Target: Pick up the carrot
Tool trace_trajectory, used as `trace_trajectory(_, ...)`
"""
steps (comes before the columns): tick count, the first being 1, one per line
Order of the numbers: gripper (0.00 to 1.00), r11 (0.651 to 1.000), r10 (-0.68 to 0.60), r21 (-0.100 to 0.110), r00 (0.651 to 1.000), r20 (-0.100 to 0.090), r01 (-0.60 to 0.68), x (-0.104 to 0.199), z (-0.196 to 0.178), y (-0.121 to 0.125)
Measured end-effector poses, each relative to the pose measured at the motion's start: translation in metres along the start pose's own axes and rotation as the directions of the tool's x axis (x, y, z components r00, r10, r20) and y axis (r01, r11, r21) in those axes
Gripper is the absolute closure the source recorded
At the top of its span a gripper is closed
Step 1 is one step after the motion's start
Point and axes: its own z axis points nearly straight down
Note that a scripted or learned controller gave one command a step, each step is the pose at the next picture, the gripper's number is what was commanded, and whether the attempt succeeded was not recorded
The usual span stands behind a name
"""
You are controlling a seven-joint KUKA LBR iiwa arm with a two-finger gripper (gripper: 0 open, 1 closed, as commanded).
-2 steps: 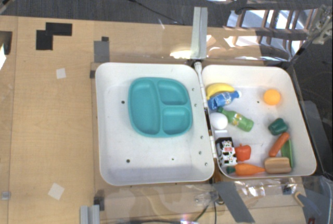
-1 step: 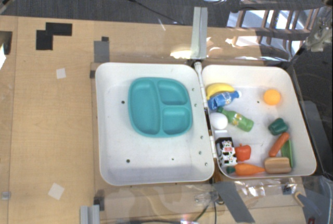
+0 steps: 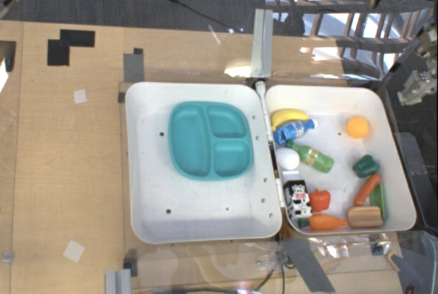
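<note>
The carrot (image 3: 328, 222) lies along the right bin's (image 3: 383, 104) near wall, beside a bread roll (image 3: 365, 217) — likely light, rigid, smooth plastic; best grasped across its thicker middle.

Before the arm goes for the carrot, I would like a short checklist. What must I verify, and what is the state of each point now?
1. Carrot located: cannot tell. Two orange carrot-like pieces lie in the right bin, one at the front wall, one tilted near the right wall.
2. Top of each piece uncovered: ok.
3. Room for fingers: not ok. The front piece lies against the red item and the bin wall; the tilted one touches the brown block.
4. Gripper over the target: not ok, it is outside the bin's right rim.
5. Finger opening: cannot tell.
</note>
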Motion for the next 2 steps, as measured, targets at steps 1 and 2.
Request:
trace_trajectory(1, 1.00, 0.944, -0.331, 0.005, 0.944, -0.001, 0.331, -0.006, -0.011, -0.055)
trace_trajectory(2, 1.00, 0.654, -0.757, 0.002, 0.654, -0.005, 0.757, -0.008, -0.042, 0.000)
